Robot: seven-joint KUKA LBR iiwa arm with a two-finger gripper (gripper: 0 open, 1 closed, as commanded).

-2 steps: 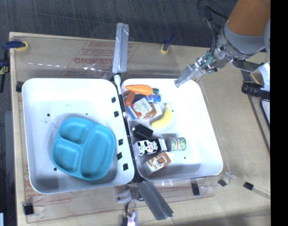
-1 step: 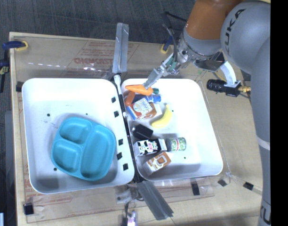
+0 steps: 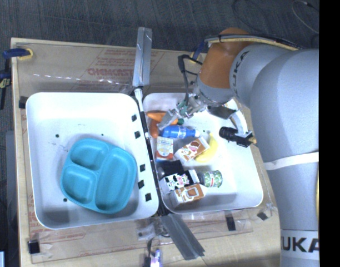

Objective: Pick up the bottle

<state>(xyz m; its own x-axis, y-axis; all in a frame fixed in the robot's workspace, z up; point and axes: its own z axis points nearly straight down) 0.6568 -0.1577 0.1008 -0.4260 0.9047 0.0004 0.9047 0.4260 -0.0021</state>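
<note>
Tool (image 3: pixel 180 114) over bottle (image 3: pixel 177 132) — near right bin's (image 3: pixel 245 196) far rim.

Legible markings are few. On the arm (image 3: pixel 286 149), at its lowest visible section, white capital letters "UKA" (image 3: pixel 299 243) can be read, the word running off at the view's right. On the bench (image 3: pixel 75 60), just beyond the far rim of the left bin (image 3: pixel 75 99), a line of reddish printed lettering (image 3: pixel 111 71) lies upside down to the camera; individual characters cannot be made out. In the right bin (image 3: pixel 242 171), the cartons and the can carry printed labels, but all are too small to read.
</note>
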